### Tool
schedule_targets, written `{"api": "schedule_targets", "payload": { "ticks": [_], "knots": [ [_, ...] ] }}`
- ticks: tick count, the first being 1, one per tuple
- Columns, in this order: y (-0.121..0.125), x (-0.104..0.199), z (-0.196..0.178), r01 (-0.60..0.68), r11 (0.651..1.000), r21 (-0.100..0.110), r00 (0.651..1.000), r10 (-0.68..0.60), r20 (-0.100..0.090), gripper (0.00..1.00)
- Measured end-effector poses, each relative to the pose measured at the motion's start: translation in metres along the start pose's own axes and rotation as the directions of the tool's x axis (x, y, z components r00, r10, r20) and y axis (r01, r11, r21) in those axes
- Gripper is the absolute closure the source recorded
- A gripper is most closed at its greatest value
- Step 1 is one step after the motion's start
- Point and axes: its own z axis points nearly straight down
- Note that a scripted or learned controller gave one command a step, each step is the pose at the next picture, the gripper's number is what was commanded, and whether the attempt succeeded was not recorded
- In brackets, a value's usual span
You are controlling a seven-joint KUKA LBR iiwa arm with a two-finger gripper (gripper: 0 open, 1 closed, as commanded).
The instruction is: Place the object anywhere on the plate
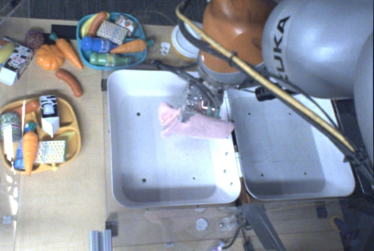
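Observation:
A crumpled pink cloth (196, 126) lies in the left white bin (134, 185), near its right wall. My gripper (197, 108) hangs straight over the cloth's upper edge and reaches down to it; the wrist and the orange band above hide how it meets the fabric. On the bench to the left rests a yellow plate (71, 127), which carries several toy foods, among them a carrot (29, 147) and small boxes.
The right white bin (292, 179) sits under the arm's big grey links. A blue bowl (87, 57) of toy food stands at the back left, with a small pumpkin (49, 57), a carrot (71, 52) and a sausage (70, 82) loose beside it.

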Motion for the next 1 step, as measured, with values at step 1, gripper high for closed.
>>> {"api": "schedule_targets", "payload": {
  "ticks": [1],
  "knots": [
    [-0.0001,-0.0002,-0.0003,-0.001,1.0,0.0,1.0,0.001,0.0,0.0]
  ]
}}
